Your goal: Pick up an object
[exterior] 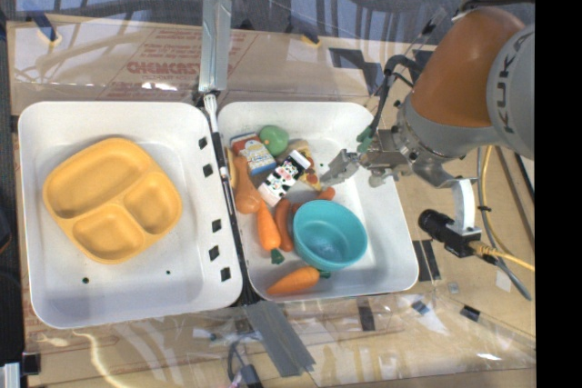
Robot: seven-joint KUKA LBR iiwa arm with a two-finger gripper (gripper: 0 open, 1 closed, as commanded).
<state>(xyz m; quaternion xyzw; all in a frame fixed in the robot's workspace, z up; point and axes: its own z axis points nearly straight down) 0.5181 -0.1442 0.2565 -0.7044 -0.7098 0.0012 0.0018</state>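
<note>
Hovering over the right bin (386,118), near its right edge, our gripper (338,166) nears 1 small carton (286,177); we cannot tell its grip state

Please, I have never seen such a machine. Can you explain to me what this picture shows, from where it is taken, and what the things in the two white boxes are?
One camera looks down at a slant on a bench. The grey and orange shape at the right is a robot arm; its gripper reaches into the right bin. That bin holds toy food: a teal bowl, carrots, a small milk carton, a green piece. The left bin holds a yellow divided plate. I cannot tell whether the gripper holds anything.
</note>
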